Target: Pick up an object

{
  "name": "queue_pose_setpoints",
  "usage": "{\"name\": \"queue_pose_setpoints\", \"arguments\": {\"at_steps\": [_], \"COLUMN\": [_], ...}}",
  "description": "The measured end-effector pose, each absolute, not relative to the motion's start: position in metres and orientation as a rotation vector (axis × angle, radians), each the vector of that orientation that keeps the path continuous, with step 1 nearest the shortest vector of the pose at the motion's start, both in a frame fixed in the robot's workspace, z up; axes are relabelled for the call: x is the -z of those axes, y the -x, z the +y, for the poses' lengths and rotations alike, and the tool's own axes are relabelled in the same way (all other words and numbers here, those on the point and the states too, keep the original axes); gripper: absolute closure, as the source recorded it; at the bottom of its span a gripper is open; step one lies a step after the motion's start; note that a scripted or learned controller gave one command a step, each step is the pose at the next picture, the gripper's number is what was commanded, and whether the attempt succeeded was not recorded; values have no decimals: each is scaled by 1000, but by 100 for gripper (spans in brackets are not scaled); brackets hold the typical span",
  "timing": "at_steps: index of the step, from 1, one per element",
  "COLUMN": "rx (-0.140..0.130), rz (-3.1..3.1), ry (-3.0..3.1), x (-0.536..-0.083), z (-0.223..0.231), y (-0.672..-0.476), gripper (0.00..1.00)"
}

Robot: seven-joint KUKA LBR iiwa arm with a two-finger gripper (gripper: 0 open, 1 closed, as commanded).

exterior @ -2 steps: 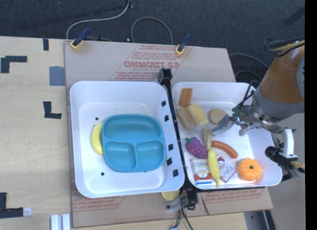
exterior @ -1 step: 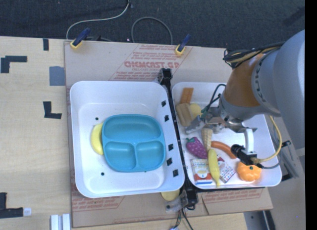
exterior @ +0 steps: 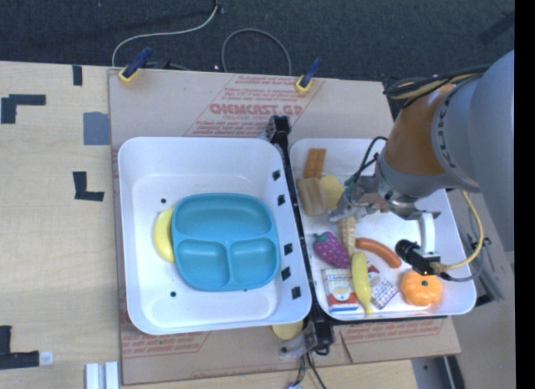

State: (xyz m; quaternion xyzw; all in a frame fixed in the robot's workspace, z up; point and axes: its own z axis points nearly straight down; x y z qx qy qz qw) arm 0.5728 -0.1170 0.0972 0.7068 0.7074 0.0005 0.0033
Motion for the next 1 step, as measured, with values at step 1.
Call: {"name": "queue_pose_setpoints", "arguments": {"at_steps": [1], "rx": [-13], "rz": [2230], "ry": [-2207], "x": [-190], "z": [-35], "y": [-597], "gripper": [100]}}
